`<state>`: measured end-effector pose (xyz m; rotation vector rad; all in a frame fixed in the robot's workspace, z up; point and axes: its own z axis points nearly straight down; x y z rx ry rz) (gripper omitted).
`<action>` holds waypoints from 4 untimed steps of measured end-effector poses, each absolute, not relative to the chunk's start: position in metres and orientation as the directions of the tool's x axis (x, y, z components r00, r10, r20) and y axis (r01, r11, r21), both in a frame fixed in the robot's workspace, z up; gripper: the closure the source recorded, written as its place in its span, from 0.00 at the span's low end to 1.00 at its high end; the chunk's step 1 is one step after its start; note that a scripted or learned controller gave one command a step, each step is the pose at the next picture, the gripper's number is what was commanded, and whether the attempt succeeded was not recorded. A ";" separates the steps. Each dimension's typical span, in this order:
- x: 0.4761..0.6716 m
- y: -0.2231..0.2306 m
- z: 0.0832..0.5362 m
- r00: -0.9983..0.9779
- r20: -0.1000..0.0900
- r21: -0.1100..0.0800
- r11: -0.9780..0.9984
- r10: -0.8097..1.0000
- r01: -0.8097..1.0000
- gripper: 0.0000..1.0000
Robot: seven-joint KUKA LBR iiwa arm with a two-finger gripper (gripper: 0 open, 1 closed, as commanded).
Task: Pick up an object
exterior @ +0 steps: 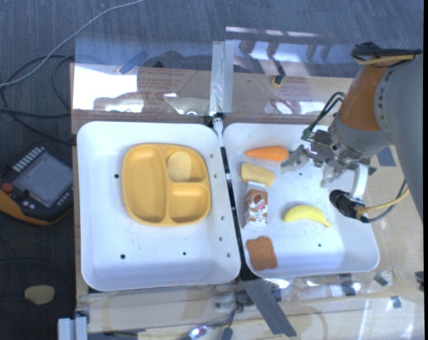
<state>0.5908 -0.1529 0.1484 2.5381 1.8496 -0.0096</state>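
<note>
The end effector [310,163] hangs over the right bin [356,257] at about two o'clock from that bin's centre, its two fingers spread apart with nothing between them. One fingertip sits just beside the right end of the carrot [266,154], which lies at the bin's twelve o'clock. A yellow cheese wedge [257,174] lies just below the carrot, and a small brown-and-white packet [256,207] sits at six o'clock from the wedge. The banana [306,215] rests near the bin's centre, at five o'clock from the fingers. A brown bread slice [261,252] lies at the bin's seven o'clock corner. The left bin [100,253] holds a yellow divided plate [166,185].
</note>
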 end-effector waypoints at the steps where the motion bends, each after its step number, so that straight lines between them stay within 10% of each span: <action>1: 0.630 -0.159 0.136 -0.024 -0.004 -0.003 0.024 1.000 1.000 0.00; 2: 0.668 -0.143 0.088 -0.095 -0.006 -0.003 0.095 0.995 0.995 0.00; 3: 0.642 -0.152 0.175 0.199 -0.004 -0.001 -0.199 0.980 0.980 0.00; 4: 0.666 -0.156 0.096 0.064 -0.001 0.000 -0.064 0.998 0.998 0.00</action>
